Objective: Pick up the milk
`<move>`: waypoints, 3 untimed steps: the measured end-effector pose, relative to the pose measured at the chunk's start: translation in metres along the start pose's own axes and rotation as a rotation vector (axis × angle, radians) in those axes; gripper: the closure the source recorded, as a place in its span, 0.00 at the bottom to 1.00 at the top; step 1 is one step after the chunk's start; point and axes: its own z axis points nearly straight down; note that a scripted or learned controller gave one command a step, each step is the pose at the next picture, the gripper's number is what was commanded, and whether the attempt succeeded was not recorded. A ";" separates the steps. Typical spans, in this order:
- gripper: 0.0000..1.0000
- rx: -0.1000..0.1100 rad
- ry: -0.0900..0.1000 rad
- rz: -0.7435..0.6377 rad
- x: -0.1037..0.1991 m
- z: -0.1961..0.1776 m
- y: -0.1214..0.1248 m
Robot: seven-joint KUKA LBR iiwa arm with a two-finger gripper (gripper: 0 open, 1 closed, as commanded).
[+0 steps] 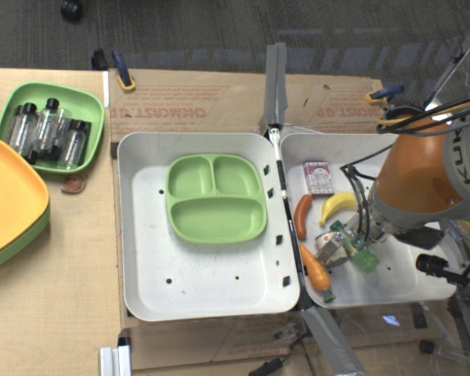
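**Me:** My claw (346, 240) is low in the right bin (392, 292), under the orange wrist, sitting among clutter: something pale at its tip and a green scrap (366, 260) just beside it. I can't tell from here whether it is wide or narrow; the wrist and cables hide too much of it.

**Partner:** Holding anything?

**Me:** Nothing I can make out in its grip. The milk (319, 178) is what I take the small pink-and-white carton to be. It lies flat near the bin's far wall, up and to the left of the claw in this view.

**Partner:** What's between them?

**Me:** The banana (338, 206), curved, just below the carton and right on the line from claw to milk. The red pepper (301, 215) lies left of it, the carrot (314, 266) nearer the front.

**Partner:** Carton's long axis?

**Me:** Roughly front to back, nearly parallel to the divider between the bins. So I judge the move calls for lifting clear, travelling over the banana toward the far wall, and closing across the carton's short sides.
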 end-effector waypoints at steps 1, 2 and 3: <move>1.00 -0.001 0.000 0.004 -0.001 -0.009 0.000; 1.00 0.001 -0.001 0.357 0.017 -0.100 0.041; 1.00 0.002 -0.002 0.246 -0.021 -0.099 0.110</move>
